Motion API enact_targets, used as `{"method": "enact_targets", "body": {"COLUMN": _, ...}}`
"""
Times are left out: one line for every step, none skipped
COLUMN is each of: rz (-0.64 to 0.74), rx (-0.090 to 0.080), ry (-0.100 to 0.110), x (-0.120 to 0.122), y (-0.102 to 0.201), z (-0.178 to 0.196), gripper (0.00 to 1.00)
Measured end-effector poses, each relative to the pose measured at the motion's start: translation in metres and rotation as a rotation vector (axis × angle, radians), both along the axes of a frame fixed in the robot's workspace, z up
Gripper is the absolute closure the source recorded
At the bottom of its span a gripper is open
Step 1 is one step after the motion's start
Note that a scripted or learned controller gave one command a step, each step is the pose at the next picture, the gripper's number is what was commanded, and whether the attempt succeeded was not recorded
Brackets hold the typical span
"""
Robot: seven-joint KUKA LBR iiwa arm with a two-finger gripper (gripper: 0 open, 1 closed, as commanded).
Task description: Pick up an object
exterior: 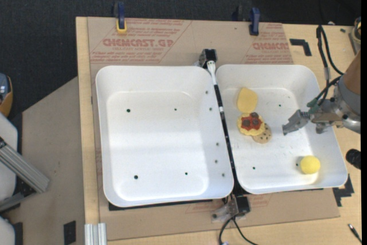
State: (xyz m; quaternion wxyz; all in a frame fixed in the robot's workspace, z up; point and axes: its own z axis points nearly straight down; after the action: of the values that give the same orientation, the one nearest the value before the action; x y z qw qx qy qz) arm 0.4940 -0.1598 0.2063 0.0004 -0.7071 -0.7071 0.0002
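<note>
right bin [298, 74]: pizza [252, 123] centre | ball [309, 165] near-right corner

Two shallow white plastic bins sit side by side, the left bin [155, 135] dotted with a few small dark specks, the right bin [281, 80] likewise. In the right one lie a pale yellow flat wedge [248, 100], a yellow toy pizza slice with red and dark toppings [252, 123], a tan speckled cookie [263, 136] and a bright yellow ball [309, 165]. The brown cardboard-covered table [86, 66] bears red lettering and blue clamps [120, 10]. The pincer [295, 123] is grey.
</note>
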Motion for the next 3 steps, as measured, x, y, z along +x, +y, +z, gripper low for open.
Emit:
{"method": "enact_targets", "body": {"rz": 0.000, "rx": 0.002, "ry": 0.002, "x": -0.009, "y": 0.025, "z": -0.127, "gripper": 0.00}}
{"method": "enact_targets", "body": {"rz": 0.003, "rx": -0.002, "ry": -0.006, "x": 0.044, "y": 0.023, "z": -0.121, "gripper": 0.00}}
{"method": "enact_targets", "body": {"rz": 0.000, "rx": -0.003, "ry": -0.005, "x": 0.042, "y": 0.022, "z": -0.111, "gripper": 1.00}}
